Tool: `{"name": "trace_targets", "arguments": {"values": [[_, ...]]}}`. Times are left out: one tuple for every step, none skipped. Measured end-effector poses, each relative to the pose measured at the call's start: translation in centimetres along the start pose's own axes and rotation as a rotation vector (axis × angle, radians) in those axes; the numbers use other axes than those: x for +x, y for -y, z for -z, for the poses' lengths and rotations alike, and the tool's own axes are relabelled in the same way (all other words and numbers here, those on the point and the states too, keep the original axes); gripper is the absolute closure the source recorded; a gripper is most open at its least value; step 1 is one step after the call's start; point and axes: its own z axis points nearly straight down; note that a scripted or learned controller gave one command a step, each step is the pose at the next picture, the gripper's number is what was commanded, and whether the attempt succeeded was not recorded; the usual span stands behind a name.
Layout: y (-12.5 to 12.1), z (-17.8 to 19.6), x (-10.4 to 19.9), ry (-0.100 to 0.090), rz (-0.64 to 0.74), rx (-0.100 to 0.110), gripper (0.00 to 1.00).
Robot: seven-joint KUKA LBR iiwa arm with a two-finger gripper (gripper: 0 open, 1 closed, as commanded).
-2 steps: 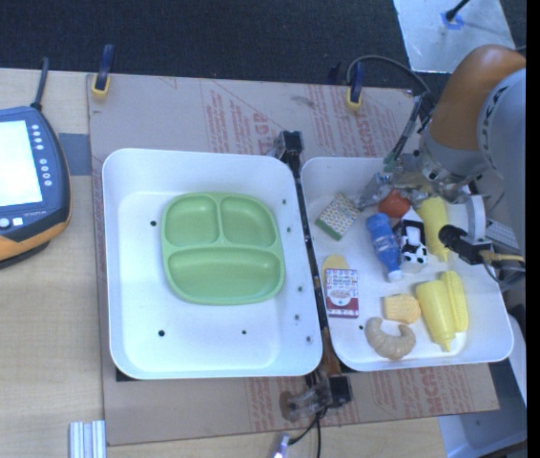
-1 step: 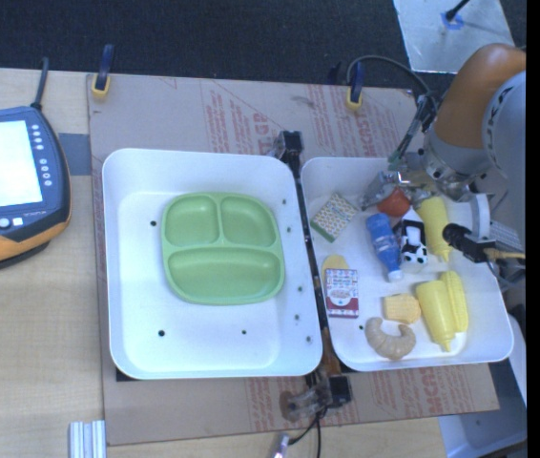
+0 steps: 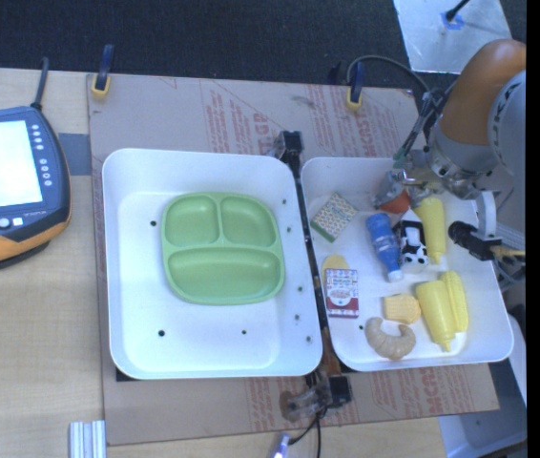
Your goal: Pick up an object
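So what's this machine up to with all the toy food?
A grey robot arm with an orange band reaches in from the right over the back of the right bin, which holds play food and small items: a blue bottle, corn, a banana. Its gripper sits low near them, holding nothing visibly. The left bin holds a green divided plate.
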Motion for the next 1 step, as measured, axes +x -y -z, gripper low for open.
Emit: {"name": "trace_targets", "arguments": {"values": [[-0.01, 5.32, 4.53, 0.0, -0.001, -0.003, 1.0]]}}
